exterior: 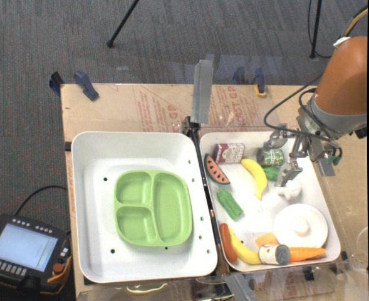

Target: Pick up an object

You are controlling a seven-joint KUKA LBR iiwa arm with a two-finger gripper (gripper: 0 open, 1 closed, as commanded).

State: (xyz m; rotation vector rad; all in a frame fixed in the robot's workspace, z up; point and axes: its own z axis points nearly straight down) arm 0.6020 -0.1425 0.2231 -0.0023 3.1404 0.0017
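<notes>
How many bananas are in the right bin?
2. One banana lies near the middle of the right bin, between the watermelon slice and the claw. The second banana lies at the front edge beside the hot dog. Others may be hidden.

A tray [153, 207] lies mid left bin [87, 168]; the plate [314, 234] sits near the right bin's [331, 221] front right corner (carton [228, 152] by its back edge).
</notes>
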